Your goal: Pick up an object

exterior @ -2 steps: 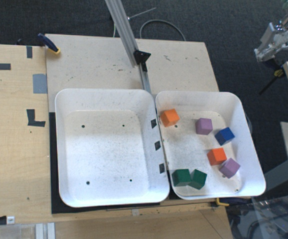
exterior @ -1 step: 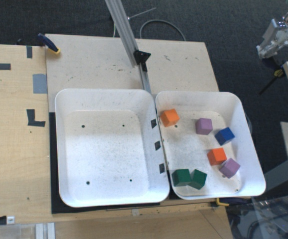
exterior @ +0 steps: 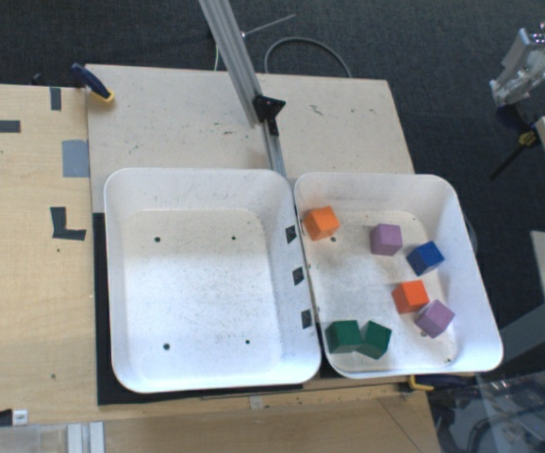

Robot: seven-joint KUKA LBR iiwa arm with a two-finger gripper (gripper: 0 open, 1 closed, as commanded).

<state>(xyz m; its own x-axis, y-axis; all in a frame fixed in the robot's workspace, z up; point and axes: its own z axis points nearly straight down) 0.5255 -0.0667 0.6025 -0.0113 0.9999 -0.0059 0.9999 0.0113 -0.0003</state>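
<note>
Gripper (exterior: 523, 68) is sitting at the far right, off the bench and well apart from both bins. It's partly cut by the frame edge and blurry, so you can't tell how open it is. You're seeing nothing in its grasp.

All the cubes are lying in the R bin (exterior: 454, 199):
- far orange cube (exterior: 322, 223) is sitting at the far-left corner area, near the wall shared w/ the L bin (exterior: 114, 199)
- far purple cube (exterior: 386, 239) is resting right of it, apart
- blue cube (exterior: 425, 257) is lying just beside that purple one, to its near-right
- near orange cube (exterior: 409, 296) is sitting nearer you, below the blue
- near purple cube (exterior: 434, 318) is touching or almost touching that orange one at its near-right
- 2 green cubes (exterior: 359, 337) are sitting side by side at the near-left, touching each other

A metal rail (exterior: 231, 47) is running at a slant from the far edge down to the gap btwn the bins. A blue/yellow clamp (exterior: 91, 81) is lying at the bench's far-left corner.
</note>
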